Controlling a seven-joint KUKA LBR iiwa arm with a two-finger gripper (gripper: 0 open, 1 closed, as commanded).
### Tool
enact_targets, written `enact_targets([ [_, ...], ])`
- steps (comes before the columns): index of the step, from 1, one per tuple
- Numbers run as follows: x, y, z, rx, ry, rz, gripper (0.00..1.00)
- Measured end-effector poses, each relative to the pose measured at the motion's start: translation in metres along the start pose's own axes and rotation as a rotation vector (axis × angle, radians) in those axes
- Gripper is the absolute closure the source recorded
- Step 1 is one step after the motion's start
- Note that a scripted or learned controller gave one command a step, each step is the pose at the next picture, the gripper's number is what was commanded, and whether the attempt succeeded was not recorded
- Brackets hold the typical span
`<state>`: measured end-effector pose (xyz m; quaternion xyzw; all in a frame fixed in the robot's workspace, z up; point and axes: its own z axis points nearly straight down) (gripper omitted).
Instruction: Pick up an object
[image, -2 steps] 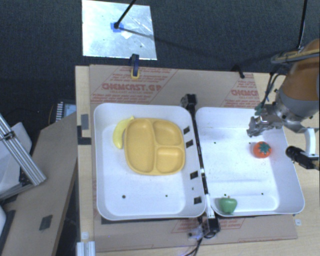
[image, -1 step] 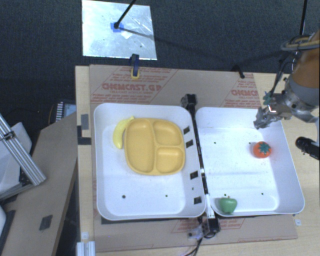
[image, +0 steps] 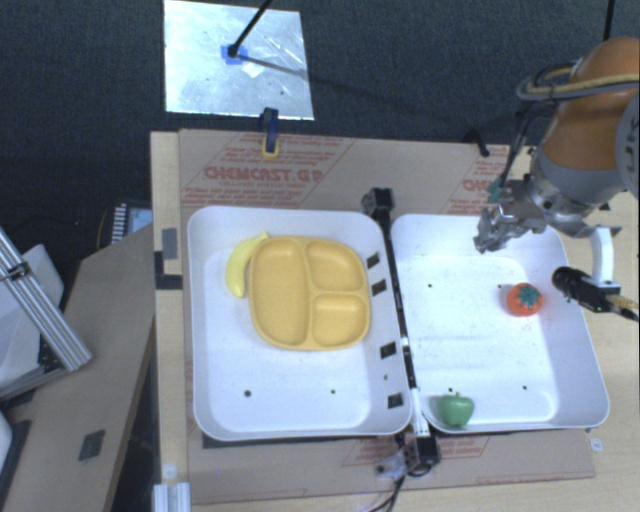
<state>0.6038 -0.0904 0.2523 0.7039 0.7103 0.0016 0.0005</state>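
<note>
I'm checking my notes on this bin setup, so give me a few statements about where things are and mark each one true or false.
1. The yellow divided tray lies in the left bin. True.
2. The tomato sits in the left bin. False: it is in the right bin, toward its right side.
3. The green pepper lies at the near edge of the right bin. True.
4. The banana is in the right bin beside the tomato. False: it lies in the left bin, against the tray's left side.
5. The gripper has the tomato between its fingers. False: it is above the right bin's far edge, apart from the tomato.
</note>
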Motion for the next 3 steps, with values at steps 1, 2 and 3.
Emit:
enact_targets([
  [1,0.062,-0.003,0.002,0.001,0.001,-0.002,1.0],
  [2,0.12,0.005,0.002,0.0,0.001,-0.002,1.0],
  [3,0.17,0.002,0.005,0.001,0.001,-0.001,1.0],
])
